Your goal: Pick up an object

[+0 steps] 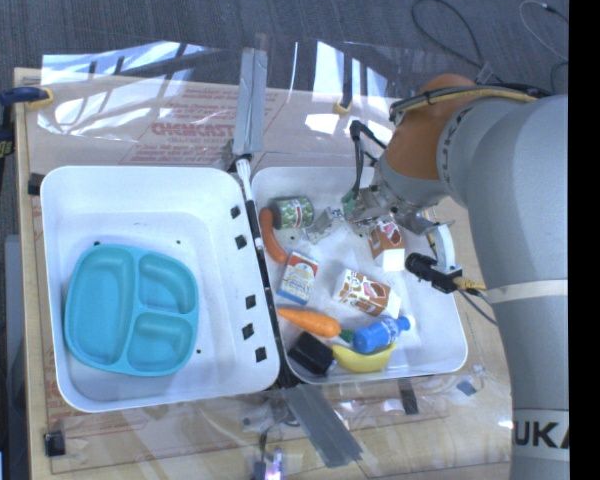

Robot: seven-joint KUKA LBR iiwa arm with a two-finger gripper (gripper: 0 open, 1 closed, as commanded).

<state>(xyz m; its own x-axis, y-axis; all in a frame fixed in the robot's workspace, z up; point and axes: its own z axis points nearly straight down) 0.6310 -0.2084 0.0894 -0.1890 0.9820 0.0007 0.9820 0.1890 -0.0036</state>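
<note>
We see the gripper (372,211) low in the right bin (450,348), beside a brown carton (387,236). Finger state: we can't tell.

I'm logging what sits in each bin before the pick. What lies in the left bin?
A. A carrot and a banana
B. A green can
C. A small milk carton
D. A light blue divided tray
D: the light blue divided tray lies alone in the left bin, while the carrot, banana and green can are in the right bin.
</note>
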